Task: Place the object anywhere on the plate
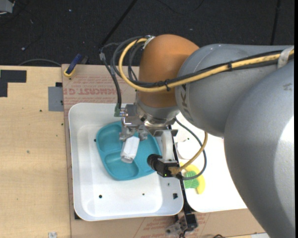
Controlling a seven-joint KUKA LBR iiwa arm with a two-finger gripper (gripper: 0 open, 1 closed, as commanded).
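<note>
A teal divided plate [109,155] lies in the left white bin [89,192]. A small white cylinder-shaped object [129,149] sits tilted over the plate's right half, its lower end grey. My gripper [133,133] hangs directly above the object's upper end, under the arm's orange band [164,68]. The wrist hides where gripper and object meet, so whether they touch is unclear.
A yellow and green toy [194,179] lies at the left edge of the right bin [213,202]. Cables and a black connector [156,163] hang by the bins' shared wall. The grey arm covers most of the right bin.
</note>
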